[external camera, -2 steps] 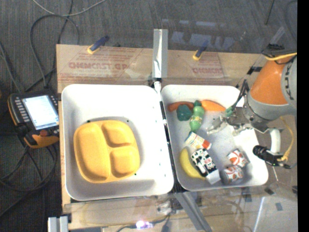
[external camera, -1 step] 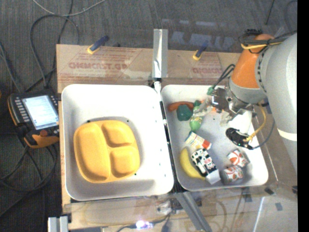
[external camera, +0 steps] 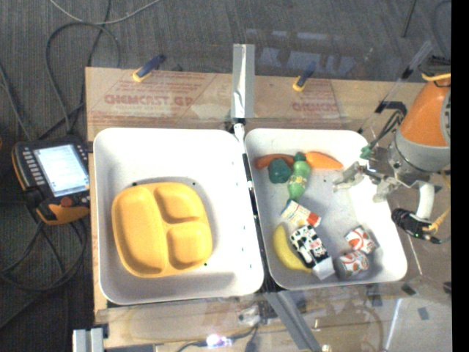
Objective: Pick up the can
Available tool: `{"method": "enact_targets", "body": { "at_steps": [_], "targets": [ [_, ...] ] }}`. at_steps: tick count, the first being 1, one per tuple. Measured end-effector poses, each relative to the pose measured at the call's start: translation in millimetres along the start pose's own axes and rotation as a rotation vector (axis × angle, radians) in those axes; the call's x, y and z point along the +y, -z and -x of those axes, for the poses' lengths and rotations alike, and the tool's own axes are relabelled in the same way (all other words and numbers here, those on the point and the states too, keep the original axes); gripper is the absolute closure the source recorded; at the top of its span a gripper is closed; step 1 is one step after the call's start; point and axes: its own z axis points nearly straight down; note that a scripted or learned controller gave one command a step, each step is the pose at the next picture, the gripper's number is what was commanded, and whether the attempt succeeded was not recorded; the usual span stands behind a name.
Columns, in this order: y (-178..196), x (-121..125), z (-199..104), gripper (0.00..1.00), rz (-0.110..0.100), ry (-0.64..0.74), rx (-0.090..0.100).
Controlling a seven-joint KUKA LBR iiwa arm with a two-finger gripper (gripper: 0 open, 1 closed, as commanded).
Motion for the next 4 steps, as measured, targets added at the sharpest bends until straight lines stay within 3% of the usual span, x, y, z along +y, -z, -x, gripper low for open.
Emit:
{"method": "enact_targets", "body": {
  "at_steps": [1, 2, 3, 4],
  "targets": [
    [5, -50, 7, 0.0, -0.002, -0.012, 0.001],
    [-63, -59, -3, 0.0, 0.008, -0.024, 0.019],
    [-62, 60, -38, 0.0, 0.015, -0.05, 0.009],
    [-59, -15, -13, 0.0, 0.023, -0.006, 0.015]
  ]
}}
